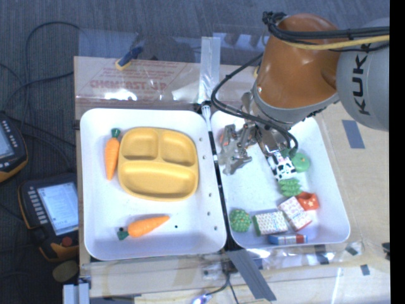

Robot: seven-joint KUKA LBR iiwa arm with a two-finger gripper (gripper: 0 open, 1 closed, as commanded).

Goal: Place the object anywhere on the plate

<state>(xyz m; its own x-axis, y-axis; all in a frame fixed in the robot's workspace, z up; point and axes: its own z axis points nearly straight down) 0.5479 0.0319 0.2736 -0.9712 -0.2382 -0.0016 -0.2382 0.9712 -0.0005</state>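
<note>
Open plate (158, 183), carrot (112, 157) just beside.

In left bin (95, 201), plate (158, 163) at middle, one carrot (112, 157) just beside its left edge, another carrot (144, 225) before it near the front wall, apart from it; in right bin (259, 189), small boxes (271, 222) along the front, toy vegetable (240, 220) just left of them

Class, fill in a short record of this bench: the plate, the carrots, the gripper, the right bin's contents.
Plate: yellow plastic three-compartment plate, in the left shallow white bin
Carrots: two orange toy carrots on the bin floor, one beside the plate's left edge, one in front of it
Gripper: two-finger metal gripper over the right white bin
Right bin contents: green toy pieces, small patterned boxes, a black-and-white piece
</note>
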